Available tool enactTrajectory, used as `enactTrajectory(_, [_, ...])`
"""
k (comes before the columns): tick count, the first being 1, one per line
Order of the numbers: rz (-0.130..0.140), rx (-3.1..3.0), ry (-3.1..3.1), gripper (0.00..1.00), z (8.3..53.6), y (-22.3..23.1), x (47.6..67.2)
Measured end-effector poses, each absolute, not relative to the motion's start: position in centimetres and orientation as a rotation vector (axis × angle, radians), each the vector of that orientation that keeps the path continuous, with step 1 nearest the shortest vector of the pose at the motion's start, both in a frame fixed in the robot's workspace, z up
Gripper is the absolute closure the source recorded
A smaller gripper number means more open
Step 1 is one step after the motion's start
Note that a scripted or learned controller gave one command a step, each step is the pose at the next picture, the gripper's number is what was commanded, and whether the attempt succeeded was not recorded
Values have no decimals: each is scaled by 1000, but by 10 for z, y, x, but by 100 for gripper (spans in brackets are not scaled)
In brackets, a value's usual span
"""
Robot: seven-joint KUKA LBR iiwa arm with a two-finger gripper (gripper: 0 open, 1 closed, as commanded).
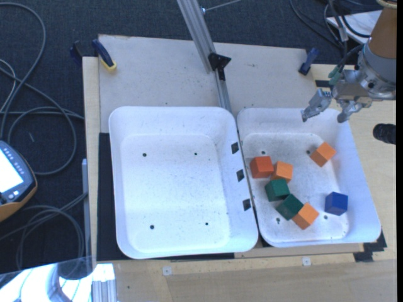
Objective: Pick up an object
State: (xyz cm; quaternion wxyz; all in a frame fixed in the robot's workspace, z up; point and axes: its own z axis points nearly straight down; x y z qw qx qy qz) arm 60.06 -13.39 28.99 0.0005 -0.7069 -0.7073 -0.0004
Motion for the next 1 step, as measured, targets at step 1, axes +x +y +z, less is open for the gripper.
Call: enactTrajectory(1, [-5,-2218,-2229,0,289,-106,653])
